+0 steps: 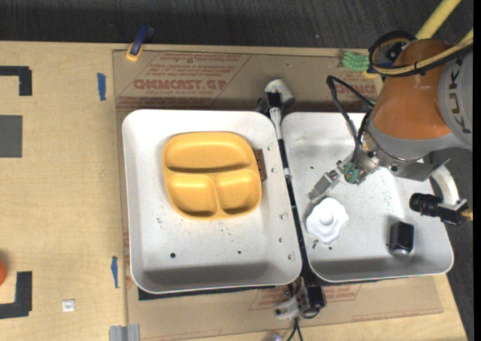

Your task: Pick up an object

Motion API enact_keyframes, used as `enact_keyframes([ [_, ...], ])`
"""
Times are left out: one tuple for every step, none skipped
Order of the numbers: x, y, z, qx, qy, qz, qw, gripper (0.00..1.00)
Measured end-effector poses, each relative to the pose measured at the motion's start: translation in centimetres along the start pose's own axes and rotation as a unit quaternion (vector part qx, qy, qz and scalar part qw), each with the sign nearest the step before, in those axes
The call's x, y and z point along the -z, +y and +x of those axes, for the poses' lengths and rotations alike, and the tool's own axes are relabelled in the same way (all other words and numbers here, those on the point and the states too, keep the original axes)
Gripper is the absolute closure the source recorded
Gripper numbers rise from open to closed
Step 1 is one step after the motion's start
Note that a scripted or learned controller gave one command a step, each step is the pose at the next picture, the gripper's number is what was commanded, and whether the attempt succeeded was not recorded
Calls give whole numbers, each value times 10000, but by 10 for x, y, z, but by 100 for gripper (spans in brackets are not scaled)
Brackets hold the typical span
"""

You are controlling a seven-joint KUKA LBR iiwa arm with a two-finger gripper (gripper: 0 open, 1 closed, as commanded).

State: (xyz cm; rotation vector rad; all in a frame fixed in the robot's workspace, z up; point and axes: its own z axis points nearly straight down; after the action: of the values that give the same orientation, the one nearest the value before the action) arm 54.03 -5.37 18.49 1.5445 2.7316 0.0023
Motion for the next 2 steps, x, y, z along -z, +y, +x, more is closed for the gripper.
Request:
enact_keyframes([
  [0,92,-80,227,-3,1,9997,0],
  [0,58,49,587,18,10,9983,0],
])
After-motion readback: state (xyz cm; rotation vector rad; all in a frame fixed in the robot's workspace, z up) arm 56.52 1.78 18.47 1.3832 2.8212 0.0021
